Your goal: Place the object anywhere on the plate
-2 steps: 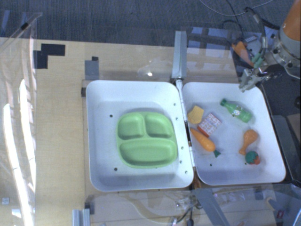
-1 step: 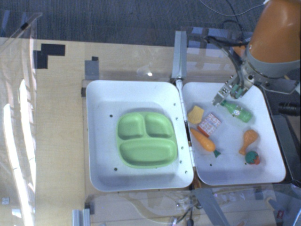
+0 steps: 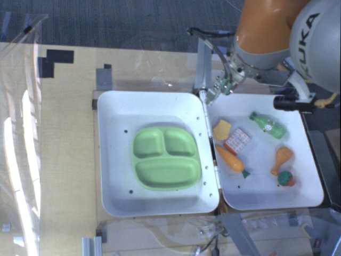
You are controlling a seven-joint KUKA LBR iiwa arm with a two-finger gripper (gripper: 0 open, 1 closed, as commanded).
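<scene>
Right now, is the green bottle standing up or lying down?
Lying down. The green bottle rests on its side on the right bin's floor, cap end towards the upper left.

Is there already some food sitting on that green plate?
No, the green plate has nothing on it; the carrot and other toys lie in the right bin.

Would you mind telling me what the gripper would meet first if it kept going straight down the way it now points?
Probably the upper-left corner of the right bin, near the rim it shares with the left bin. The gripper hangs over that corner; the yellow cheese wedge lies further in. Depth is hard to judge from this slant.
</scene>
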